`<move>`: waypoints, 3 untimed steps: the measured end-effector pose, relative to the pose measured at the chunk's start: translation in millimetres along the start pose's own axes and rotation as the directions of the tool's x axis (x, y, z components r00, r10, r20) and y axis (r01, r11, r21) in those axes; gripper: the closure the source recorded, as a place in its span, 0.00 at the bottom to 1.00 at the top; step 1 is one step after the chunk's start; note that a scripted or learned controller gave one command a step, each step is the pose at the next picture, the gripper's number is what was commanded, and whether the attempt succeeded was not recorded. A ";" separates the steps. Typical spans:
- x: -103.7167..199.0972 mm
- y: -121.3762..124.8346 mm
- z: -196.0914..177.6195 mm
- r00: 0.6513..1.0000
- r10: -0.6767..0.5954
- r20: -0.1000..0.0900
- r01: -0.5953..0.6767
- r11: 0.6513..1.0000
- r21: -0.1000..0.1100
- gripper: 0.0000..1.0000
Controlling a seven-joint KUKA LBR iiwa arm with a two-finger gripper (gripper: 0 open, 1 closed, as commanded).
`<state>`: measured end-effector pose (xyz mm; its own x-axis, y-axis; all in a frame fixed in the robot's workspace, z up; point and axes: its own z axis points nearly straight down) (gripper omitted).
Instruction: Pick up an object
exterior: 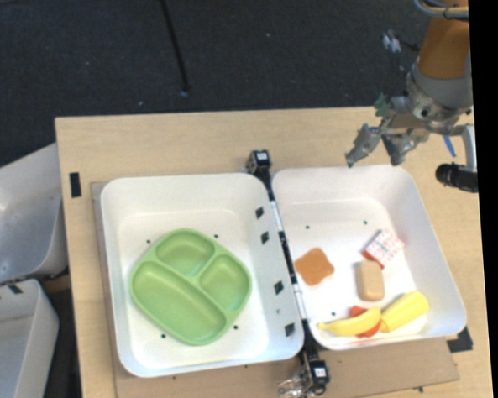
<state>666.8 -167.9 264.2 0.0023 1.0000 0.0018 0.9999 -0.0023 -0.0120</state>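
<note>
My gripper [379,146] hangs over the bench just behind the far rim of the right bin [417,192], open, with nothing between its fingers. Down in that bin lie an orange-brown toast-like piece [314,266], a tan block [371,281], a small red-and-white packet [382,248], a yellow piece [405,309] and a yellow banana-like piece with a red bit under it [354,323]. All of them sit in the near half of the bin, well below the gripper.
The left bin [117,244] holds a green divided plate [190,286]. A black clip [258,161] sits at the far end of the seam between the bins. A white object [15,225] stands off the bench at the left.
</note>
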 end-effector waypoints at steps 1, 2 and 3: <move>0.6 1.8 -9.4 1.000 -0.003 0.002 0.003 1.000 -0.014 0.00; -6.8 -4.1 48.5 1.000 0.000 0.004 0.000 1.000 -0.009 0.00; -15.5 -7.4 93.5 1.000 0.001 0.004 -0.001 1.000 -0.010 0.00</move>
<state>658.2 -183.2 170.8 0.0031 1.0000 -0.0027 1.0000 -0.0031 -0.0018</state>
